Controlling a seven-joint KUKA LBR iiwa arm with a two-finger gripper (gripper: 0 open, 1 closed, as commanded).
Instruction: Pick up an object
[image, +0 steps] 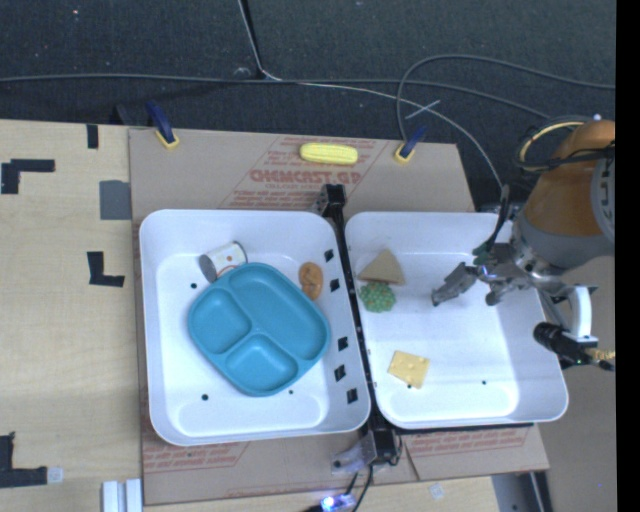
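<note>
1. Fingers of the gripper (452, 290) hang over the right bin (500, 400), pointing toward its left half; whether they are apart or together cannot be told from this slant, and nothing shows between them.
2. Nearest candidates lie just left of the gripper: a tan wedge (382, 267) near the bin's upper left, and a green broccoli-like piece (377, 296) touching or just below it.
3. A yellow cheese-like block (408, 368) lies apart, lower in the same bin, with bare floor all round it.
4. Judging by looks, all three are toy foods: light, probably plastic or foam, not fragile, though smooth faces could slip.
5. The cheese block seems the easiest take: flat and isolated, to be pinched across two opposite edges from above.
6. The wedge's sloped faces may squirt out of a pinch; the broccoli's lumpy crown should give better purchase, taken across its middle.
7. In the left bin (160, 300), a blue divided tray (258, 327), a small cup (222, 261) and a brown piece (311, 279) sit well apart from the gripper.
</note>
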